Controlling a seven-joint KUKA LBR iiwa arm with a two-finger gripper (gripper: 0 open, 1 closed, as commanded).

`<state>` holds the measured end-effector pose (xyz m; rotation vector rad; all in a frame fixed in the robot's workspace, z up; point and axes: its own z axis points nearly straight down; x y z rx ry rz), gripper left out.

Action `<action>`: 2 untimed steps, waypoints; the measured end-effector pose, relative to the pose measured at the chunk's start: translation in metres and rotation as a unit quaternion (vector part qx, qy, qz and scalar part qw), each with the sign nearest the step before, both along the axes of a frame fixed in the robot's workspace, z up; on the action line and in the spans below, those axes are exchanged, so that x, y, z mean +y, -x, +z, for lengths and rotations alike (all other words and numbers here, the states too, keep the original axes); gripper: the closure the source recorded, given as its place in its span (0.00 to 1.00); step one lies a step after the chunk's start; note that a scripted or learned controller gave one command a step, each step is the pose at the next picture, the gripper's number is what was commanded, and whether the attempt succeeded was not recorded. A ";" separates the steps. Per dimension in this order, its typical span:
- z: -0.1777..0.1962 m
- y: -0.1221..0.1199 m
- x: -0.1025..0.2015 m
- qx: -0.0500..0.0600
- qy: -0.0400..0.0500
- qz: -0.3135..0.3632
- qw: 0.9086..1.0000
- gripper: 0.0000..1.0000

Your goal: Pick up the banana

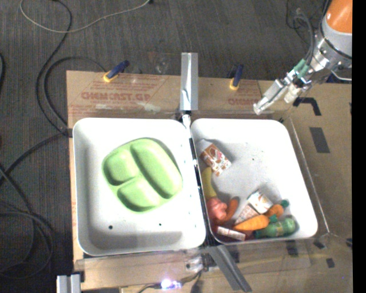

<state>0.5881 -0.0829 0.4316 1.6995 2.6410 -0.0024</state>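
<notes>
At the far right of the worktop (320,143), the pincer (264,106) hangs above the cardboard just beyond the right bin's far rim, clear of both bins. Its tips are small and pale against the board, and whether they are spread or pressed together cannot be told. The arm above it is cut off by the frame's top right corner, with part of the orange band (343,14) visible.

The banana (207,183) lies in the right bin (286,149), against its left wall and about midway along it. Only a yellow strip shows; its near end runs under or behind a pink item (215,209) whose kind is unclear.

Count: two white bins. The left bin (91,217) holds one green tray with three compartments (143,173). The right bin holds, besides the banana and the pink item, one small printed packet (215,159) toward the far left, and a crowded cluster in the near right corner: one clear orange carrot (256,222), a second orange piece (233,207) beside the pink item, one green object (278,228), and at least two small cartons (258,202) (the pile overlaps, so the tally is uncertain).

Two clips with yellow and blue parts (116,70) sit on the cardboard's far edge. Red mirrored print on the cardboard (117,96) and the packet labels are not legible.
</notes>
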 end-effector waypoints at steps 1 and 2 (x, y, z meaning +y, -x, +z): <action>-0.046 0.066 0.051 0.000 -0.001 0.104 0.995 0.00; -0.185 0.094 0.101 0.001 -0.002 0.263 0.965 0.00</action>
